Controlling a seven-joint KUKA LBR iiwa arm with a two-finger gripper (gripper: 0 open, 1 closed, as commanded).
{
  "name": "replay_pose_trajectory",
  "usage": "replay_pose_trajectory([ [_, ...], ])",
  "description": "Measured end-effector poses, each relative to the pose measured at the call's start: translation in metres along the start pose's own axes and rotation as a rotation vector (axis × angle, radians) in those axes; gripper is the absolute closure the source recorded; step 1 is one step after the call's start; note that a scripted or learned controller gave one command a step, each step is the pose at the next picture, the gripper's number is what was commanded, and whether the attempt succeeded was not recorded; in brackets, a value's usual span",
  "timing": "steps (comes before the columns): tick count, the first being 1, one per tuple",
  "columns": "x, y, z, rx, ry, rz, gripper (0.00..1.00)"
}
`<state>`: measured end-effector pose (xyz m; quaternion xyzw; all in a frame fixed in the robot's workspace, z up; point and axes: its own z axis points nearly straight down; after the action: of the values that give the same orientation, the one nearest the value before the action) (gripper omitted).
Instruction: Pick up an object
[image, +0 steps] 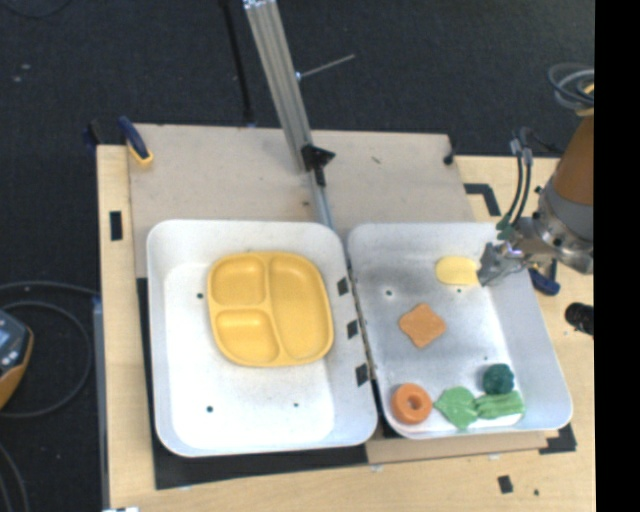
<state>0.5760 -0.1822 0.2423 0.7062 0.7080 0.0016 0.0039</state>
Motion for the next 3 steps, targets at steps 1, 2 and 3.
replay_pose_trajectory([
  [1, -0.001, 0.001, -0.014, 0.005, 0.002, -0.001, 1.00],
  [2, 0.054, 0.013, -0.023, 0.004, 0.003, -0.005, 1.00],
  [3, 0.111, 0.021, -0.025, 0.005, 0.003, -0.005, 1.00],
])
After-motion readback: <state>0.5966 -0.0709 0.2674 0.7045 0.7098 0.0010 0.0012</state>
